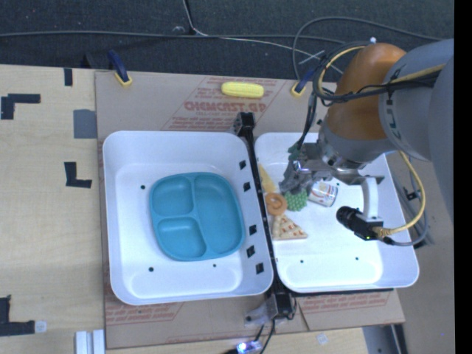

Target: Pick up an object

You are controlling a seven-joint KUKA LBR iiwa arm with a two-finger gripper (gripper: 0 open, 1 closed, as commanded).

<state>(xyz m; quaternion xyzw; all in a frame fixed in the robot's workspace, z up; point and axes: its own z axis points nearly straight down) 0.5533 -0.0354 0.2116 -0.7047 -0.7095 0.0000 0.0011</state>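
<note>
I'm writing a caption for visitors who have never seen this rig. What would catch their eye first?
The grey arm with its orange band reaches in from the right, its gripper low over small toys in the right bin, near a green piece. In the left bin lies a blue divided plate. A yellow object rests on the cardboard behind.

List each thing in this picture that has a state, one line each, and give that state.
Blue three-compartment plastic plate: flat in left white bin.
Green bumpy toy: lying in right white bin, under gripper.
Waffle-patterned wedge: lying flat.
Yellow oblong toy: lying on cardboard, outside bins.
</note>
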